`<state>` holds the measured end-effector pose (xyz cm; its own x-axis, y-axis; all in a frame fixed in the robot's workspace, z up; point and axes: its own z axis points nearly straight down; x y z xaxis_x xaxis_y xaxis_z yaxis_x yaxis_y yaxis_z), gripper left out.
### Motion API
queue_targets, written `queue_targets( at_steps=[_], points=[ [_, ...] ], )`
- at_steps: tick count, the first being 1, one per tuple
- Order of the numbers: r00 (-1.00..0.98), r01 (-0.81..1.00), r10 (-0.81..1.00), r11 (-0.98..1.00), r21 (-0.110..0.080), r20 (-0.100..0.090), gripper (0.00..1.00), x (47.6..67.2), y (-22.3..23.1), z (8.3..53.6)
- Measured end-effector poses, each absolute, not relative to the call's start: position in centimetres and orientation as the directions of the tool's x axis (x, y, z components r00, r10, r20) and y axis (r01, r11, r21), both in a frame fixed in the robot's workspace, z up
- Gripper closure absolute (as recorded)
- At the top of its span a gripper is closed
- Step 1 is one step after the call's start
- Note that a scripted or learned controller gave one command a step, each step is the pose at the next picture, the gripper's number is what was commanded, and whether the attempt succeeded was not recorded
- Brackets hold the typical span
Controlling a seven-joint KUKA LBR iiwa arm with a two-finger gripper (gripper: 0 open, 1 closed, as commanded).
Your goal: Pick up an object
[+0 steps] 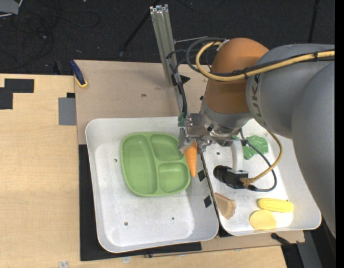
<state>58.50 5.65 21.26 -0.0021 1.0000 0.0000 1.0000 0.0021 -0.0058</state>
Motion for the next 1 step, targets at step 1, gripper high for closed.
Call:
queue_targets(
  at_steps=[1],
  points=[
    [-0.005,1.0,1.0,0.005,-0.003,0.001,1.0,57.97,10.59,21.91]
  ],
)
